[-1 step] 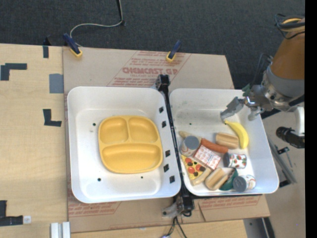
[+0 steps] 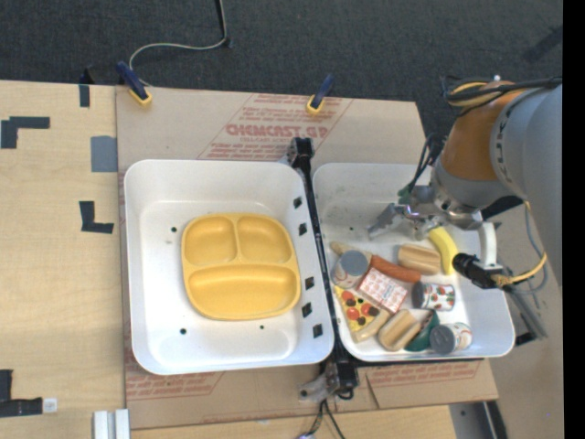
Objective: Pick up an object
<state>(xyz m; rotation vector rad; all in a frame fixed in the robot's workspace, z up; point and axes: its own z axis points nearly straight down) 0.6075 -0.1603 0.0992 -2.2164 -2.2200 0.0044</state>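
- Nearest the camera, along the front wall of the right bin (image 2: 498,341), lie the candidate objects: a grey can (image 2: 443,338), a bread roll (image 2: 398,329) and a pizza slice toy (image 2: 358,311).
- Just behind them sit a checkered packet (image 2: 383,290), a red sausage (image 2: 396,270), a grey round lid (image 2: 351,265), a tan bun (image 2: 420,258) and a yellow banana (image 2: 444,247), all crowded in the bin's front half, many touching.
- Gripper (image 2: 388,221) hangs over the bare rear part of that bin, just behind the bun; its fingers look spread, with nothing between them.
- Grey arm (image 2: 530,144) with its orange band reaches in from the right.
- Left bin (image 2: 146,245) carries a yellow divided plate (image 2: 241,266), well apart from the objects.
- Both bins rest on a cardboard sheet (image 2: 247,126) held by two blue-yellow clamps (image 2: 134,82) on the wooden worktop (image 2: 46,273).
- Dark carpet (image 2: 366,26) lies beyond, crossed by a cable (image 2: 218,7).
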